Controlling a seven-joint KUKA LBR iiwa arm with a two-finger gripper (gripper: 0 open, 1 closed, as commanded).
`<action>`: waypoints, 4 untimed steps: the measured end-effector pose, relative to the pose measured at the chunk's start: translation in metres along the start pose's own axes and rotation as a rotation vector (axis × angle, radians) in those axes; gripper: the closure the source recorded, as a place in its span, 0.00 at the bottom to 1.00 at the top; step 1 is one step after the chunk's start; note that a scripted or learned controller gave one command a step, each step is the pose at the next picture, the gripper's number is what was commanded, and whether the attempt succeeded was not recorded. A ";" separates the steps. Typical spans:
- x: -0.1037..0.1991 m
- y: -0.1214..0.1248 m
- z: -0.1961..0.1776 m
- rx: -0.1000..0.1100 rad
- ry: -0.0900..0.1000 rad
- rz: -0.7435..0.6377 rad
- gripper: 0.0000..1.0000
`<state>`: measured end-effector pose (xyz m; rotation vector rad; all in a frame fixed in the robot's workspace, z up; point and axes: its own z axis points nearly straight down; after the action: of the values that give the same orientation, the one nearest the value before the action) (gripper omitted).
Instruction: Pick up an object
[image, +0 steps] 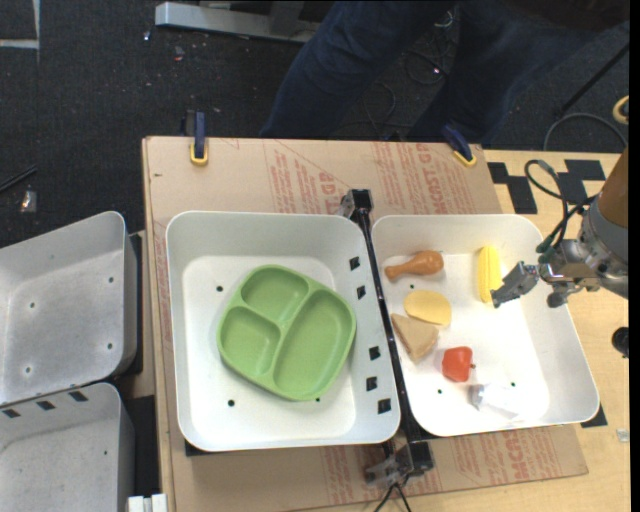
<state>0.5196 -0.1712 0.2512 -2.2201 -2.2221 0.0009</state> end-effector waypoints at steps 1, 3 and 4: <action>-0.003 -0.003 0.063 0.005 0.001 0.003 0.00; -0.008 0.004 0.161 0.001 0.001 0.002 0.00; -0.008 0.005 0.149 -0.001 0.000 0.003 1.00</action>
<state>0.5241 -0.1789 0.1020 -2.2240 -2.2189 -0.0002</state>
